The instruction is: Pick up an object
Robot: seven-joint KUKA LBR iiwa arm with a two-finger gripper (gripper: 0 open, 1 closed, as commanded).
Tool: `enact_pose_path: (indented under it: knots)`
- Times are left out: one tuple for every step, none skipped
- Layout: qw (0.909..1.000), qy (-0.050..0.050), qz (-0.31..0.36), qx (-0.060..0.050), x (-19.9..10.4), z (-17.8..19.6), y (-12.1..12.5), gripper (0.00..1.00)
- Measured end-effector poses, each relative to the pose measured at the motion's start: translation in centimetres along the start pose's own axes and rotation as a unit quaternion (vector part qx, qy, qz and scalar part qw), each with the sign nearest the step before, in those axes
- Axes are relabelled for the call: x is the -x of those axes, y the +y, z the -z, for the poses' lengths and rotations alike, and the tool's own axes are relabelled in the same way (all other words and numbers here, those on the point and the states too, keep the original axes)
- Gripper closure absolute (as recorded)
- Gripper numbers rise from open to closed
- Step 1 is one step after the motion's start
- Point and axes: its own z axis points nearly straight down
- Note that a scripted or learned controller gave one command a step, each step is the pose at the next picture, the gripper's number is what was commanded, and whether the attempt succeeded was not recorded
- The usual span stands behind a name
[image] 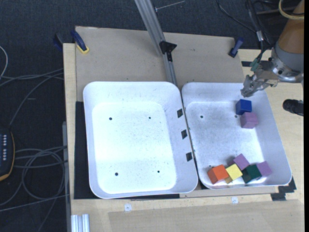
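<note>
Near corner cluster: five small blocks bunched against the near wall of the right bin [275, 144]; orange block [218, 173], yellow block [233, 171], a purple block [241, 160] just behind the yellow, dark green block [251, 172], and another purple block [263, 167] at the right. They touch or nearly touch one another, probably because the bin floor and wall gather loose pieces there; close packing would leave little room for fingers.

Left bin [91, 129]: shallow white tray beside the right one, a few dark specks on its floor; likely the spare side for dropped items.

Divider: the two bins meet at a seam with small dark clips [184, 134], which seem to keep the trays side by side.

Mid-right pair: blue block [244, 105] with a mauve block [249, 120] touching it on the near side, both set apart from the cluster. Standing freer, the blue block looks like the easier candidate for the task.

Gripper [250, 87]: hangs just beyond the blue block, over the far right part of the right bin, nothing visibly between its tips. Whether the pincer is apart or together cannot be told at this size.

Arm: grey wrist with orange band [292, 37] entering from the right.

Far bench: tan board [203, 57] with blue clamps [79, 41] at its corners, apparently pinning it down; a metal pole [152, 21] rises across it.
</note>
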Motion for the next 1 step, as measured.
enact_pose_path:
  knots:
    - [1.0000,0.000,0.000,0.000,0.02,5.52,0.23,1.00]
